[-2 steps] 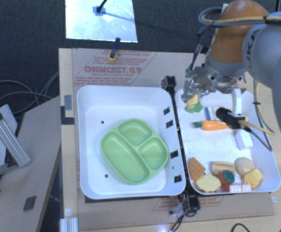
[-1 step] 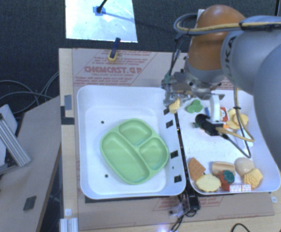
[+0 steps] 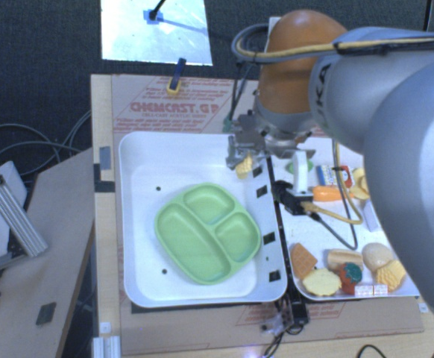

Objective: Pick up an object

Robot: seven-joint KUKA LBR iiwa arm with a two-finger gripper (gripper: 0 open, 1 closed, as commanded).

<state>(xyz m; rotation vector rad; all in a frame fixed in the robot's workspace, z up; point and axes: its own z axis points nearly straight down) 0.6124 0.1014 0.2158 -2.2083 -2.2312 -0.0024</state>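
- Gripper [image 3: 241, 159] hangs over the right rim of the left bin [image 3: 146, 200], near its far right corner; a small yellow piece [image 3: 243, 168] sits at its tip, seemingly pinched between narrow fingers, though you can't be sure the hold is firm.
- Green tray [image 3: 206, 231] lies in the left bin toward the near right corner, apart from the gripper.
- Right bin [image 3: 318, 230] carries the other toys: an orange carrot [image 3: 326, 194] mid-bin, a cracker [image 3: 303, 259], a yellow slice [image 3: 321, 282] and a pale egg [image 3: 376, 255] along the near edge.
- Watch the shallow grip: the piece looks caught by one edge, so a quick lift could shake it loose.
- Watch the divider between the bins: a dropped piece may bounce off it, and low fingers could snag the rim.
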